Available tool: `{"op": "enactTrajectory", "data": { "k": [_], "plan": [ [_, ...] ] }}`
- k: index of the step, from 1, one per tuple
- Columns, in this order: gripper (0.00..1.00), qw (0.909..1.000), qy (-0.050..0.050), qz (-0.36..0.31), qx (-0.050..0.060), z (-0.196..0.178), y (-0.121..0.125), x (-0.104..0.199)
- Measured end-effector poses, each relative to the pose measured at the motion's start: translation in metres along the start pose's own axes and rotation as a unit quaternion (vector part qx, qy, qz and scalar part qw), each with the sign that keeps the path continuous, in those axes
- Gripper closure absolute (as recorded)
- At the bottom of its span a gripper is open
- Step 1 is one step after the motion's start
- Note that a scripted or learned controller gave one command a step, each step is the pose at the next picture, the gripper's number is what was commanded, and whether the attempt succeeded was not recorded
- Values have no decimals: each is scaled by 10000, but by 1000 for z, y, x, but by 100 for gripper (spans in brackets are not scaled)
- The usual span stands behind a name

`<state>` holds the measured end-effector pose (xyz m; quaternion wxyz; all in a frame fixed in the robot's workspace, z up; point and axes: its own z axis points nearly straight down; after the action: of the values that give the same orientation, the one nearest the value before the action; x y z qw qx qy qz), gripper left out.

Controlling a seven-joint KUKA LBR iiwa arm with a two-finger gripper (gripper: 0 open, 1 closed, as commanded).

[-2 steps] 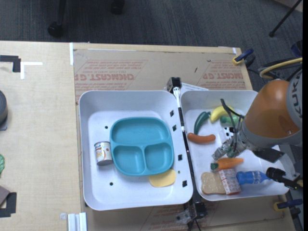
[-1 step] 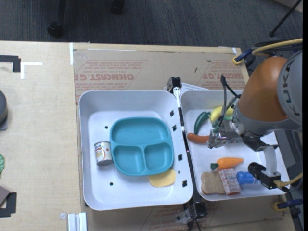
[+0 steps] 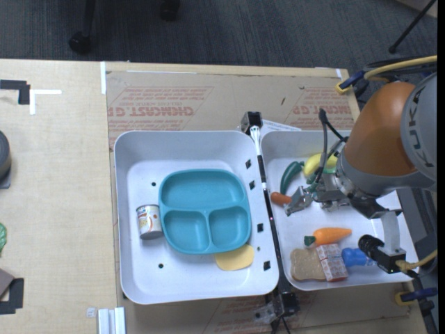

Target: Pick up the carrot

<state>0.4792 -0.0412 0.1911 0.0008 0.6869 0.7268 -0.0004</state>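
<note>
Closest to me, along the front wall of the right bin (image 3: 272,160), a slice of brown bread (image 3: 306,264) lies flat with a red and white packet (image 3: 332,261) resting against its right side. A small blue thing (image 3: 352,257) sits just right of the packet. Over in the left bin (image 3: 132,186), a pale yellow disc (image 3: 234,258) lies at about the same depth, partly tucked under the front edge of a teal divided plate (image 3: 206,209).

A little further back in the right bin is the carrot (image 3: 330,236). It lies on its side across the bin, just behind the bread and packet, with its green end pointing left. Nothing is touching it from above. In the left bin a small tin can (image 3: 149,223) stands right beside the plate's left edge.

Further back again, the gripper (image 3: 300,202) hangs low over the middle of the right bin, near the carrot but apart from it. From where I stand I cannot tell whether it is open or closed, and I see nothing held in it. A short orange-red piece (image 3: 280,199) lies just to its left, close to the wall between the bins. Behind that are a green pepper (image 3: 290,176) and a yellow fruit (image 3: 314,163), partly hidden by the wrist.

Reaching in from the right is the arm (image 3: 379,141), its orange band bulking over the bin's far corner. Both bins sit on a sheet of printed cardboard (image 3: 181,103) laid on the pale bench (image 3: 55,186), with dark carpet (image 3: 243,19) beyond.
</note>
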Motion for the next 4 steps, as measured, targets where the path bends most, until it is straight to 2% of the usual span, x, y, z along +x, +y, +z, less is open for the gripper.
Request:
{"op": "enactTrajectory", "data": {
  "k": [1,2,3,4],
  "plan": [
    [0,9956,7,-933,10,95,-5,-63],
    [0,9708,7,-2399,-3,99,-6,-88],
    [100,9715,-4,-2372,-24,90,-4,-89],
    [100,9982,-3,-603,-6,65,-5,-79]
  ]
}}
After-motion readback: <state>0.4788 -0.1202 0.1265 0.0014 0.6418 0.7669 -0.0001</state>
